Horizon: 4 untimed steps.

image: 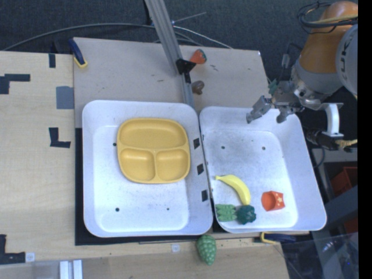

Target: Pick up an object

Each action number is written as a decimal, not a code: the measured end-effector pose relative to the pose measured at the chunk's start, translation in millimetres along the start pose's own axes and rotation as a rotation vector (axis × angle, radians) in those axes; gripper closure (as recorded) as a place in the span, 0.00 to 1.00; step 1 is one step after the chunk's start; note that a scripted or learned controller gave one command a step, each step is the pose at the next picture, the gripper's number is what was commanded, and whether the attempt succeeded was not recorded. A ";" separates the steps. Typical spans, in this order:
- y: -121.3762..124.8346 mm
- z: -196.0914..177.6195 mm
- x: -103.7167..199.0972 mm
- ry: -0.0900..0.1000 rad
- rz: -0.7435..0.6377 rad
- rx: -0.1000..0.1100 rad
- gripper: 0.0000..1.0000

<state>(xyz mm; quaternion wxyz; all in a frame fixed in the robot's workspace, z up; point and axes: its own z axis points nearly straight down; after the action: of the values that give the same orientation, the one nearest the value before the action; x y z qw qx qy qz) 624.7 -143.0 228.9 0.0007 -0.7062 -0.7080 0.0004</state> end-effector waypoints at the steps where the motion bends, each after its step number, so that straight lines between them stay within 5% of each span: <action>1: 0.0 0.0 0.0 0.000 0.000 0.000 0.00; 4: -7.8 141.8 6.2 -0.002 0.000 0.000 0.00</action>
<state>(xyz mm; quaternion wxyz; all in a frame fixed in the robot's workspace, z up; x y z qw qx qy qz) 616.6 -136.8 87.1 0.0000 -0.7061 -0.7081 0.0012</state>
